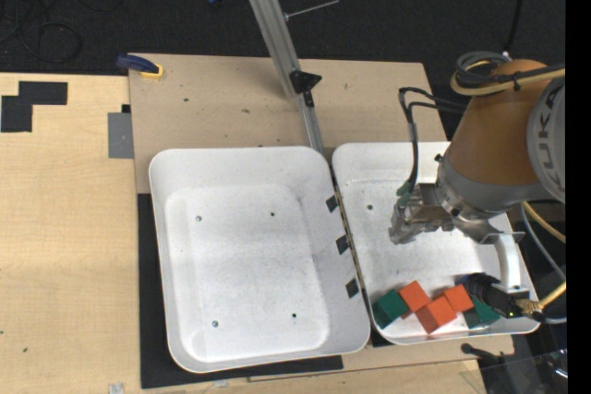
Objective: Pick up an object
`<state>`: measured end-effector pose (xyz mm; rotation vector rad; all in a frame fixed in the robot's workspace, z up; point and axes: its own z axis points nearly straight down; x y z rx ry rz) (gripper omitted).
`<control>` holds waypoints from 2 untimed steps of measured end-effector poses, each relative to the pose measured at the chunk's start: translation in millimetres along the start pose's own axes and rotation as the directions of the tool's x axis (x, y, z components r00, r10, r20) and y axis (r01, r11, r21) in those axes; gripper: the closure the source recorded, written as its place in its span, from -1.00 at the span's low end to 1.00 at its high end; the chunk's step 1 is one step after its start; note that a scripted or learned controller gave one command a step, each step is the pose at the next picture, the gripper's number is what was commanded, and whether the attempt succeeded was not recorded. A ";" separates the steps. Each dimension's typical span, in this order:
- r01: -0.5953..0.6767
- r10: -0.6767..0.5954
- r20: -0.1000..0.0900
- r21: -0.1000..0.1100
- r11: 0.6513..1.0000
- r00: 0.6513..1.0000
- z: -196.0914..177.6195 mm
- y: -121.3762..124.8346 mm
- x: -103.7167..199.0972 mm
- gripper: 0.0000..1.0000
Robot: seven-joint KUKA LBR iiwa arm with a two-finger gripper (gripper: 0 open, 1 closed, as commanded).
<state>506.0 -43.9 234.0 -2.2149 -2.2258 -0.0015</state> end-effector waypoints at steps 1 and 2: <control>-0.001 0.001 0.000 0.005 1.000 1.000 10.4 3.4 52.5 1.00; 0.000 0.000 0.000 0.002 1.000 1.000 -1.1 -5.9 101.6 1.00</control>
